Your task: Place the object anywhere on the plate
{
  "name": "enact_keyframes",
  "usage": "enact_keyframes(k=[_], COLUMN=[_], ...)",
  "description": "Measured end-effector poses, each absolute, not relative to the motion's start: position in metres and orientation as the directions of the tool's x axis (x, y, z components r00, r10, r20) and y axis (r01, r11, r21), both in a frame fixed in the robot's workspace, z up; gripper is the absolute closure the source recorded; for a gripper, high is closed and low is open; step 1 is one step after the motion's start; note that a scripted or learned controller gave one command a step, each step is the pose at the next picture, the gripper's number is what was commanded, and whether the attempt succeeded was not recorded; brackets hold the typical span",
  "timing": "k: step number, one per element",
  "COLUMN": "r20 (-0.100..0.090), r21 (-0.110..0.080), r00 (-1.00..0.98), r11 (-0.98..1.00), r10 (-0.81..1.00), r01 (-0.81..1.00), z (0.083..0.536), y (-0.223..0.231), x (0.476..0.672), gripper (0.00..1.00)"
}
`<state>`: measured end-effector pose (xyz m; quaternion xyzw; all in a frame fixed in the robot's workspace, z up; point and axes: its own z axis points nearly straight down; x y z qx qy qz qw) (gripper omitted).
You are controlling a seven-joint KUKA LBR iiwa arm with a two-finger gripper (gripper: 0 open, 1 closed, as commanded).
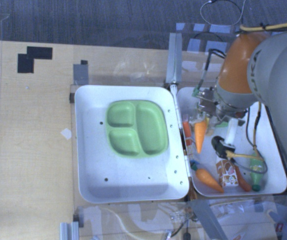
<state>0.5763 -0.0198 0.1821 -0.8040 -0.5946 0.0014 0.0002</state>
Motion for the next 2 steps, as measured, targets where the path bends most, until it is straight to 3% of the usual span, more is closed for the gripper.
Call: enact_keyframes(k=[1, 2], r20=[-0.001, -0.001], r21=[0.001, 0.001], r00=[0.109, 0.109], r11=[-0.109, -0.109], r10=[0.994, 0.994], r01=[0.994, 0.994], z=[0.2024, 0.2025], y=[0.0557, 0.0556], x=[0.6396, 0.6396], gripper=[1.00, 0.00])
